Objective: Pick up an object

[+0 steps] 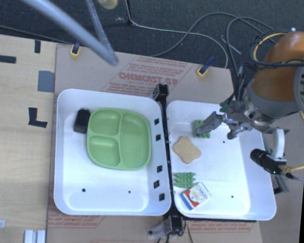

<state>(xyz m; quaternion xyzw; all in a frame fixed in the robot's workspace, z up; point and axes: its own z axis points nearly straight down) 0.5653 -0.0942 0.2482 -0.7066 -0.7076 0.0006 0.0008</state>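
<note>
2 white bins, 1 arm at right.
Left bin point(63, 152): black block point(81, 120), green divided plate point(120, 138). Right bin point(240, 207): tan bread piece point(186, 149), green pod bundle point(184, 178), small red-blue packet point(195, 195); gripper point(221, 126) with fingers spread, one finger touching a green item point(201, 129), nothing held.

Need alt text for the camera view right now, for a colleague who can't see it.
The gripper hangs over the right bin, one finger touching a green item. Below lie a tan bread-shaped piece, a green pod and a small packet; the left bin holds a green divided plate.
</note>
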